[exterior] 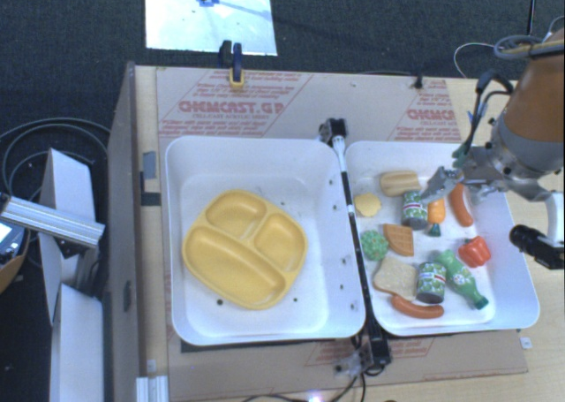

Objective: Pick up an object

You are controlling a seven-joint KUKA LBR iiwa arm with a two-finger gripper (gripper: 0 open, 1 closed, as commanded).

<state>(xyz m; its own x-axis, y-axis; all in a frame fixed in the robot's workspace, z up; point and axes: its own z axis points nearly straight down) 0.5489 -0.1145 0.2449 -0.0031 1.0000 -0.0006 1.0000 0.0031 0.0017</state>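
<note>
The light is bright and even, coming from above. The two white bins look almost overexposed, with weak shadows along their inner walls. A pale sheet beyond the bench's far edge glares strongly. The picture is slightly soft and grainy, and the arm at the right edge is blurred.

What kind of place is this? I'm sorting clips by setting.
Probably a robotics lab bench: two white bins on a cardboard sheet, toy food in one, loose cables on dark carpet.
</note>
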